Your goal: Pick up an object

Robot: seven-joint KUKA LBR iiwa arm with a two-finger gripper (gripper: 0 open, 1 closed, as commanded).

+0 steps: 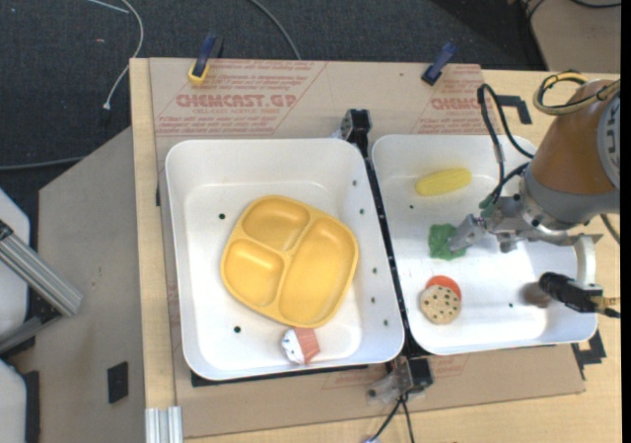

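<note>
Nearest you, along the front of the left bin [187, 234], a small red-and-white object [299, 345] lies just beside the rim of the yellow divided plate [290, 259]; neither is in the arm's way, but a reach across the divider for them would have to clear both bin walls. In the right bin [473, 337], the round cookie-like piece with a red edge [441, 300] sits toward the front, apart from the other items. Behind it, the gripper [471, 232] is low over the green toy [446, 240], which looks to be the thing it is going for, yet you cannot tell from this slanted view whether the fingers are spread or closed, nor whether the toy sits between them or just beside the tips. That is your main risk: if the tips are beside it and not around it, a close would pinch only an edge or shove the toy toward the divider, and a lift would come up bare. The toy's lumpy outline also looks likely to slip. Farther back, the yellow corn-shaped piece [443, 182] lies well clear, though the cables at the wrist hang near that side and could brush it.
</note>
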